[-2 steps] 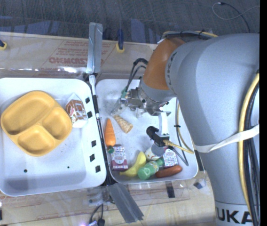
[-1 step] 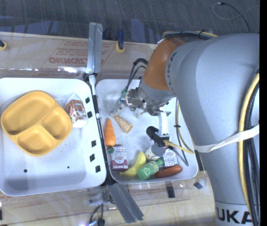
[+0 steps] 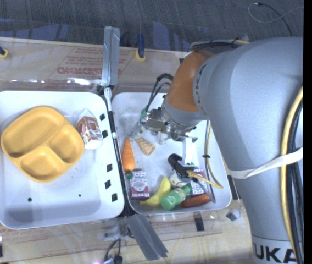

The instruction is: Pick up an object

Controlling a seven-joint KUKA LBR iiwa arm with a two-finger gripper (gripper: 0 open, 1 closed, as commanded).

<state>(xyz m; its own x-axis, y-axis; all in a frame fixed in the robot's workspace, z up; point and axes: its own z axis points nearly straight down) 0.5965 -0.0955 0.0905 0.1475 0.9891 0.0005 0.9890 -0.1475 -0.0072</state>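
Note:
My gripper [image 3: 148, 126] hangs over the upper middle of the right bin [image 3: 124, 104], under the arm's orange band. A tan wedge-shaped piece [image 3: 144, 145] lies just below it. Left of that, an orange carrot [image 3: 128, 155] lies lengthwise by the bin's left wall. Along the bin's near edge sit a small red carton [image 3: 139, 183], a yellow banana [image 3: 159, 192], a green item [image 3: 172, 200] and a red item [image 3: 196, 201]. I see nothing between the gripper and the bin floor that it grips.
The left bin [image 3: 46, 208] holds a yellow divided plate [image 3: 42, 142] and a small brown-and-white carton [image 3: 89, 129] against its right wall. The grey arm covers the right bin's right side. A metal divider [image 3: 111, 54] stands between the bins at the back.

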